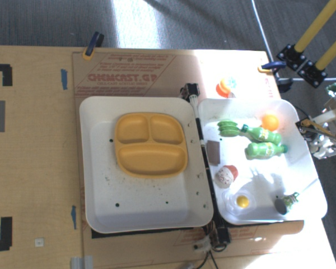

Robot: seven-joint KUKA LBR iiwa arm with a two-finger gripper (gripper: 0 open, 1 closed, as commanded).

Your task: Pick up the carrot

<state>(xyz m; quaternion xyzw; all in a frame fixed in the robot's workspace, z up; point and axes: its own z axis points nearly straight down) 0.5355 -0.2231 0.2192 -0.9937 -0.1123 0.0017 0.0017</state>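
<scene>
Camera view: what appeared to be the carrot [227,87] lay on the desk [33,150] just beyond the right bin's [302,167] far rim, unobstructed for grasping from above; the jaws' state could not be told.

A pale wooden worktop [33,167] fills most of the scene, overlaid with a brown cardboard sheet [129,74] printed in red letters and marked with black corner marks [3,74] and bits of blue tape [64,78] toward its left. Beyond its far edge lies a grey carpeted floor [173,15], crossed by bright bands of light that also wash the worktop's far right corner. At the upper right, yellow poles [322,18] in black clamps [299,63] stand over the floor, with a thin pale rod [257,18] slanting nearby.
</scene>
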